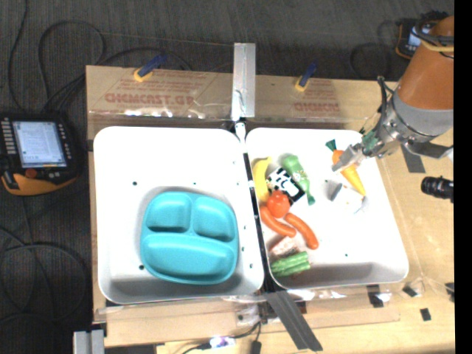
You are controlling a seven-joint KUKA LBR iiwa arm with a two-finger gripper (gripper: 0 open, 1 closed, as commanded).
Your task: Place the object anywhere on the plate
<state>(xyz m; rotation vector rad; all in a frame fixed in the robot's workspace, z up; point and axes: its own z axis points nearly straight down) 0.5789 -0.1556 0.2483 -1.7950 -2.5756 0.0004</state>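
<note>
The blue three-compartment plate [190, 236] lies in the left bin [118, 168] with nothing on it. My gripper [349, 158] hangs over the upper right part of the right bin [383, 234], directly over an orange toy carrot [355, 177] with a green top [332, 146]. The gripper covers the middle of the carrot, and whether it touches the carrot is unclear. A grey shadow falls on the bin floor just below the carrot. The arm's orange band [431, 72] sits at the right edge.
Along the right bin's left side lie a banana [259, 172], a green toy [295, 168], a black-and-white object [284, 184], a tomato [278, 203], a red sausage [304, 231] and green beans [289, 264]. A tablet pendant [35, 150] lies off the bench at left.
</note>
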